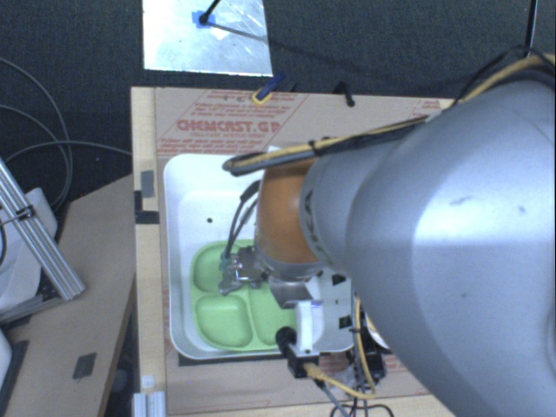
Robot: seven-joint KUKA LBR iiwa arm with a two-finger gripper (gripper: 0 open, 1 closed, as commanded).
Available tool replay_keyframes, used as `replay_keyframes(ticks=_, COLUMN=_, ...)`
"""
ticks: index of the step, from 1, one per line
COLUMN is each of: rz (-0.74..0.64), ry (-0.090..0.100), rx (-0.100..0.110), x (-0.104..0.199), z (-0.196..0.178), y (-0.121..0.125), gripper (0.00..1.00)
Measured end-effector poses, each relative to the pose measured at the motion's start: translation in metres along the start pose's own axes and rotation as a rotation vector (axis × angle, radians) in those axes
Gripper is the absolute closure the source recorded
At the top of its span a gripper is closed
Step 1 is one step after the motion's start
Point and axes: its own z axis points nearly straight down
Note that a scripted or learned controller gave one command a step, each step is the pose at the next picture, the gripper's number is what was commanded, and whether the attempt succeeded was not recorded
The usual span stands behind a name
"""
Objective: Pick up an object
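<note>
Hand (233,278) is hovering low over the green tray (228,318) at lower centre; its opening cannot be told. Risk: fingers are likely skidding off that shallow moulded surface.

arm shell (452,233): we see smooth grey, rounded
band (282,211): orange, above wrist
wrist block (317,320): we note white and black parts
cables (347,137): black and yellow, along the arm

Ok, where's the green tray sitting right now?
The green tray lies in the near half of the left white bin, low and left of centre in the camera view, partly under the arm's orange band.
</note>
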Motion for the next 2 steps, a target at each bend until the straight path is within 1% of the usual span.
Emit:
replay_keyframes(ticks=1, rz=0.001, ry=0.003, rx=-0.022, x=0.027, z=-0.052, y=0.141, gripper=0.00)
replay_keyframes(ticks=2, rz=0.001, ry=-0.001, rx=0.001, x=0.045, z=0.045, y=0.103, gripper=0.00)
